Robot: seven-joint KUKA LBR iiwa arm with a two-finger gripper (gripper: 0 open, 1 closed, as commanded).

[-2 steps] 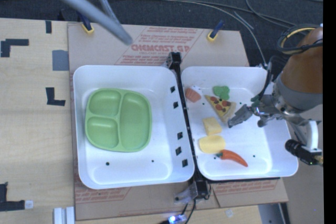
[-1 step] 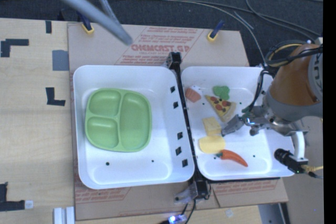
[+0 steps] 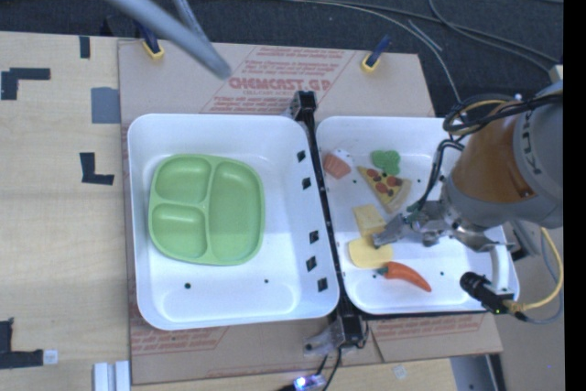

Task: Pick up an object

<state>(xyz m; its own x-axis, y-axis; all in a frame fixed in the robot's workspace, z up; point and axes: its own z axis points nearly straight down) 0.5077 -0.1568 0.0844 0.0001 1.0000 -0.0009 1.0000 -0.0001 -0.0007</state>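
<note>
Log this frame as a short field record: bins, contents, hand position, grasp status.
left bin: holds a green divided plate
right bin: pizza slice, green piece, pink piece, two yellow pieces, orange carrot-like piece
hand: low in right bin, at the yellow pieces
grasp status: unclear; nothing seen lifted

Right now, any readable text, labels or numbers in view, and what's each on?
"CHEMCAST GP", red print, faint, on the brown cardboard sheet under the two white bins.
Smaller red lines above and below it on the same sheet: too blurred to read.
No lettering on the green divided plate or the toy food.
</note>
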